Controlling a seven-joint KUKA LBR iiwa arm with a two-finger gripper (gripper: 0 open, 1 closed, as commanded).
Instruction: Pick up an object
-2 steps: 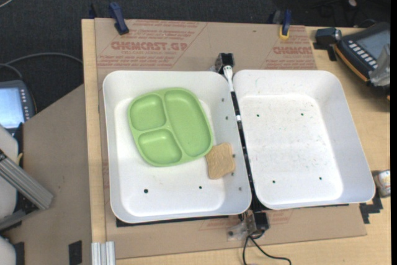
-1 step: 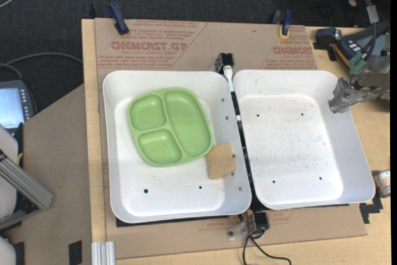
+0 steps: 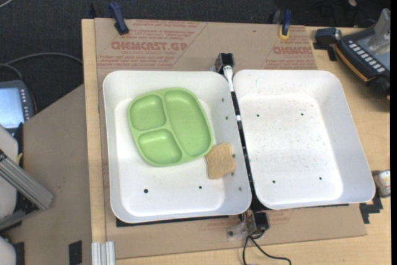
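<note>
Two white bins are seen from above, side by side on a brown surface (image 3: 186,40). In the left bin (image 3: 118,133), a green plate (image 3: 170,127) with three sections is laid flat near the middle. A small tan piece that looks like a slice of toast (image 3: 220,161) is placed just beside the plate's lower right edge, close to the bin's right wall; whether the two touch cannot be told. In the right bin (image 3: 298,139), small dark specks are scattered on the floor. The two bins are joined along a dark strip between them. Two clamps, one blue (image 3: 118,17) and one yellow and blue (image 3: 285,24), are fixed at the far edge of the surface. The state of the pincer cannot be told.
</note>
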